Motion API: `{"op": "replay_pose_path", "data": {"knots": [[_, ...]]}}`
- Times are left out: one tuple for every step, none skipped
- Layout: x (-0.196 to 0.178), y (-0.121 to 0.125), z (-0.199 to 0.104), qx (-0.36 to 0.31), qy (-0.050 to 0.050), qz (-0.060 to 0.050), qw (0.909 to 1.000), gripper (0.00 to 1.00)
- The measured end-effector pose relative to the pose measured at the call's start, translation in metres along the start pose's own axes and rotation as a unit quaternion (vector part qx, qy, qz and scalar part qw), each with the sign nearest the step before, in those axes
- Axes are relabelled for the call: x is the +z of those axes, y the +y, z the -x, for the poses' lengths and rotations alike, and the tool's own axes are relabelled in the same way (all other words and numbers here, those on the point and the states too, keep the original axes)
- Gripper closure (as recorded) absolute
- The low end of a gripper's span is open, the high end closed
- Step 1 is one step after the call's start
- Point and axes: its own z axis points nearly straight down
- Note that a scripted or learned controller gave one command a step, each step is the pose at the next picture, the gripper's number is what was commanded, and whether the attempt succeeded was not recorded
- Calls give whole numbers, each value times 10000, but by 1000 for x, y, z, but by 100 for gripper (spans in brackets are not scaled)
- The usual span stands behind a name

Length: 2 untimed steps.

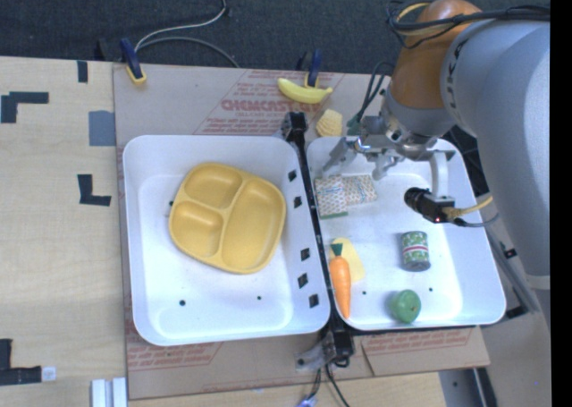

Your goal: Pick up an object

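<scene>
My gripper point(359, 164) hangs over the back of the right bin point(465, 208), open, its two grey fingers point(335, 156) spread with nothing between them. Just in front of the fingertips lies a flat green-and-white patterned packet point(345, 192), apart from them. Further forward in the same bin lie an orange carrot point(340, 282), a pale yellow piece point(356, 262) beside it, a small green can point(414, 250) and a green round fruit point(405, 306).
A yellow divided plate point(228, 217) lies in the left bin point(147, 244). A banana point(304, 89) rests on the cardboard behind the bins, and a yellow chunk point(329, 122) sits at the right bin's back rim. The arm's bulk covers the right side.
</scene>
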Motion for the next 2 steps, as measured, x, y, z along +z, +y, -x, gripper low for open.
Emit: {"op": "replay_pose_path", "data": {"knots": [[1,-67,10,6,-1,-14,10000,0],[77,-79,53,11,1,-20,10000,0]]}}
